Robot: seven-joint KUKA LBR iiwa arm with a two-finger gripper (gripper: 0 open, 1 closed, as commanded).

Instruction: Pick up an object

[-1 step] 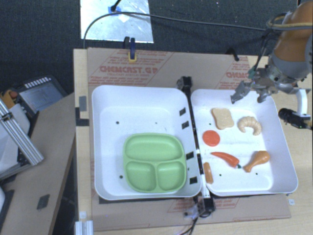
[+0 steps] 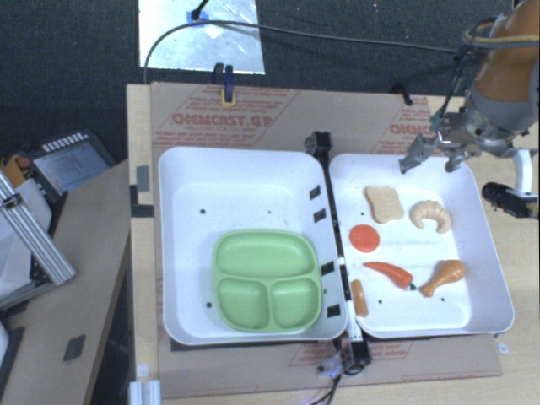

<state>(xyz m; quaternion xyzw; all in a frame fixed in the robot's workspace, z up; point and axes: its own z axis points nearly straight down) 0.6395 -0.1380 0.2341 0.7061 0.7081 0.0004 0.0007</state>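
Item one: the gripper (image 2: 433, 157), carried on the grey arm with its orange band, hangs over the far edge of the right bin (image 2: 481, 226). Its two fingers are spread wide and we see nothing between them.

Item two: contents of the right bin, all toy food, any of which could serve as the object to pick up.
- Slice of bread (image 2: 384, 203), far left of the group, nearest the gripper.
- Croissant (image 2: 431, 215), just right of the bread.
- Round red slice (image 2: 364, 238), perhaps tomato, near side of the bread.
- Red chili pepper (image 2: 389, 272), lying aslant toward the near side.
- Chicken drumstick (image 2: 443, 277), just right of the pepper — the two nearly touch at the tips.
- Small sausage (image 2: 359, 297), tucked against the bin's left wall.

Item three: the left bin (image 2: 186, 184) holds a green divided plate (image 2: 267, 278) on its near side.

Risks, as we judge them: the flat pieces — bread and red slice — sit low on the floor, so fingers may close above them or skid off the edges. The pepper and drumstick lie close enough that a descent on one may shove the other. The sausage is hard by the wall, leaving little room for a finger on that side. The croissant's curved back may squirt out under a closing pinch.
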